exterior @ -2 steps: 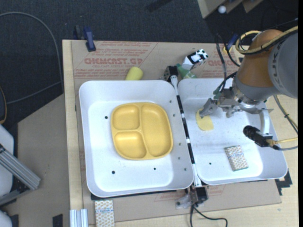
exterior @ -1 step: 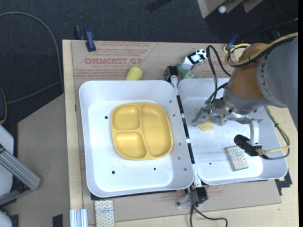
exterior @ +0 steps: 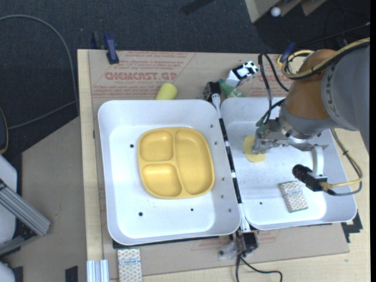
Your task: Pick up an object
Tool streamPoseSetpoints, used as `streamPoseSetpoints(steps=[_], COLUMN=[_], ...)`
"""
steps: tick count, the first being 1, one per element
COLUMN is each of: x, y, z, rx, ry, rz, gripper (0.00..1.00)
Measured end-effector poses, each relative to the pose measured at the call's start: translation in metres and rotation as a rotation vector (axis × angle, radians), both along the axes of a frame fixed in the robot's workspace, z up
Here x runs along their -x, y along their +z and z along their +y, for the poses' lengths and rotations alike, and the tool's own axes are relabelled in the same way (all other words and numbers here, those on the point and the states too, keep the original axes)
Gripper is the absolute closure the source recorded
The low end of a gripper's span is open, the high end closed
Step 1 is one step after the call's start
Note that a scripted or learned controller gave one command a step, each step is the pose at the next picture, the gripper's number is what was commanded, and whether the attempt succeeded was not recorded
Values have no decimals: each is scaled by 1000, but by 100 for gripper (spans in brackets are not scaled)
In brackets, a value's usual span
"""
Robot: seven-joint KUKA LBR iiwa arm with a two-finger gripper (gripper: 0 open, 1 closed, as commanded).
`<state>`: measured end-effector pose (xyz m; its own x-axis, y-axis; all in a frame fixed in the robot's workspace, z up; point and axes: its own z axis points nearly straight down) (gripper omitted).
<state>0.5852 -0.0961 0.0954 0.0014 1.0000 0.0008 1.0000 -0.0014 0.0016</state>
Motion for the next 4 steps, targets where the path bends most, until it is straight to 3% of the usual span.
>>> streamPoseSetpoints(steps=[1,2,3,4], x=[65,19,19,-49], y=[-11,16,15,-10], z=[-15,-38,-38,-123], rx=[0,2,1,-7], ry=[0,1,2,7], rz=[4,0,1,0], gripper=[100,100,0,0])
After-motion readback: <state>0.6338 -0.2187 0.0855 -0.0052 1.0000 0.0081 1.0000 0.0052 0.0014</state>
